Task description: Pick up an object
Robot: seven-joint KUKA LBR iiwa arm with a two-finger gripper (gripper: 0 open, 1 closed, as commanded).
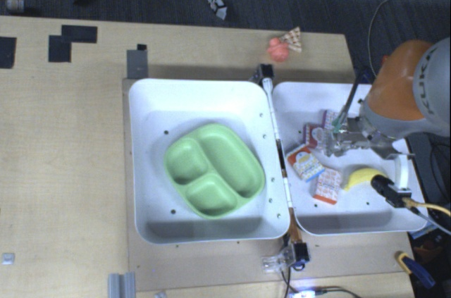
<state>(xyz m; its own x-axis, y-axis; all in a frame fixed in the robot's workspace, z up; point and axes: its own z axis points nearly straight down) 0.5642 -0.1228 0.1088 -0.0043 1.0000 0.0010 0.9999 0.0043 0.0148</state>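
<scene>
Nearest lay a green tray [213, 168] in the left bin [144, 149]; pincer [330, 141] hovered over packets [317, 173] and a banana [361, 178] right, grip unreadable.

A green tray [213, 169] lies in the left bin [151, 103], while the gripper [330, 141] hangs over packets [317, 173], perhaps touching them.

I note the arm [416, 89] as grey, rounded casing with a broad orange band above the wrist. Past it sits a metallic silver gripper [331, 141] assembly. A thin greenish cable runs alongside it.
</scene>
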